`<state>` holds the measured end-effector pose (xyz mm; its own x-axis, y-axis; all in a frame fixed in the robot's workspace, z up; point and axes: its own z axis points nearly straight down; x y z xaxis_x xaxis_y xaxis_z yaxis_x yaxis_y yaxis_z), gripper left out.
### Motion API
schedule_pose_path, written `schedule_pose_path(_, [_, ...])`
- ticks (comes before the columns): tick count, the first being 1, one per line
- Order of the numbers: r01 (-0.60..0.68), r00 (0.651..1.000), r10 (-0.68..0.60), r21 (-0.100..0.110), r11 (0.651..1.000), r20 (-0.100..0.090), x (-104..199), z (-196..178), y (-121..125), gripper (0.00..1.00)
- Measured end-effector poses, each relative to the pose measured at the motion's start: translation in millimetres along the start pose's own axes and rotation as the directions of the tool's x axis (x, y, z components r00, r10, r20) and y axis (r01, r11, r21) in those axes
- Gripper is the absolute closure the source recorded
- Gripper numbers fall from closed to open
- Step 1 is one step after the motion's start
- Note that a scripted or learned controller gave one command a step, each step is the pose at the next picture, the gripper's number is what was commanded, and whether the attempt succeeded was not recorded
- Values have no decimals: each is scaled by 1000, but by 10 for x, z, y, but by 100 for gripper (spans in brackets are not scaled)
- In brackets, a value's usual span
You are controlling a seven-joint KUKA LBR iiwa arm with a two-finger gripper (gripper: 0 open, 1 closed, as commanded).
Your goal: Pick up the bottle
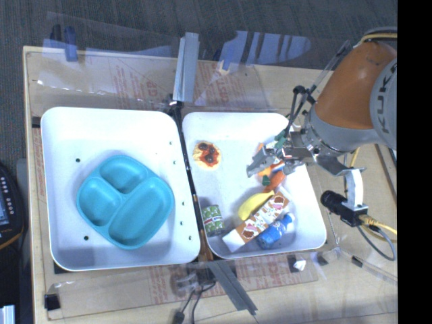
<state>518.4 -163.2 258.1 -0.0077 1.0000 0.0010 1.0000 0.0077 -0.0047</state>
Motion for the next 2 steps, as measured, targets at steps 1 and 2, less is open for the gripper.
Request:
schedule_pose_path(1, [-119, 993, 119, -2, 993, 0, 364, 1674, -31, 0])
schedule_pose_path(2, [-114, 994, 114, -3, 994, 1, 364, 1578, -25, 100])
